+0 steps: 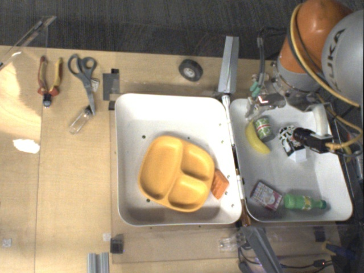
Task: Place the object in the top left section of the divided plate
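Observation:
A yellow divided plate point(176, 172) with three sections lies in the left bin point(170, 104), turned at a slant. An orange block point(219, 183) leans against the plate's right edge. In the right bin point(324, 169) are a yellow banana point(257, 141), a small green can point(263, 128), a black-and-white object point(287, 138), a purple packet point(265, 196) and a green bottle point(304, 202). My gripper point(259, 101) hangs at the far left corner of the right bin, just above the can and the banana's upper end. Nothing can be seen held in it.
The grey arm with its orange band fills the upper right. Cables run along the right bin's far side. On the bench to the left lie scissors point(85, 78) and pliers point(48, 78); a tape roll point(190, 70) sits behind the left bin.

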`<state>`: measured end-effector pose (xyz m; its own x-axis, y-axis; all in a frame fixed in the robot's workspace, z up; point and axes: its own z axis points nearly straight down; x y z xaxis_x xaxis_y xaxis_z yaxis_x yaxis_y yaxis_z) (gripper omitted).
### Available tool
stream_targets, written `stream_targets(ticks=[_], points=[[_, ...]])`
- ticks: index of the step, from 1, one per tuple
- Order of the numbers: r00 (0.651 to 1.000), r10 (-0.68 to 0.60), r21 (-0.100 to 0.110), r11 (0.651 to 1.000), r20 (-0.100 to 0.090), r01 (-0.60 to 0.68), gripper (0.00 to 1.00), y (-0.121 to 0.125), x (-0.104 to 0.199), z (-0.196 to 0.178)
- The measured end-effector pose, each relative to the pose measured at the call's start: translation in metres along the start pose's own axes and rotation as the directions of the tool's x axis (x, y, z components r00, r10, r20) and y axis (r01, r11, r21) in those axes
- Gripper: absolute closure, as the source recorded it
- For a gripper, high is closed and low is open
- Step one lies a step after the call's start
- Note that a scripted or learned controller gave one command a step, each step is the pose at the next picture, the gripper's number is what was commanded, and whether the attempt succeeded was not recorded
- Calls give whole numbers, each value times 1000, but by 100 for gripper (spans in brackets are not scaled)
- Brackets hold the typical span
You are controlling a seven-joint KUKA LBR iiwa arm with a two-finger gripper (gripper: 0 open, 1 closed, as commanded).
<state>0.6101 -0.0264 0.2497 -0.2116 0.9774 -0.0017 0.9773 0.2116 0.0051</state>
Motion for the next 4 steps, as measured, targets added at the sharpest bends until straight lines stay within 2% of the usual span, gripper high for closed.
stream_targets(ticks=[1,2,3,4], points=[[997,-79,-1,997,1,79,100,-4,-80,-20],[1000,10,4,1000,0,-10,100,9,-155,47],[998,68,-2,998,2,-68,100,-41,-173,10],[995,-101,0,995,0,101,100,-43,-118,34]])
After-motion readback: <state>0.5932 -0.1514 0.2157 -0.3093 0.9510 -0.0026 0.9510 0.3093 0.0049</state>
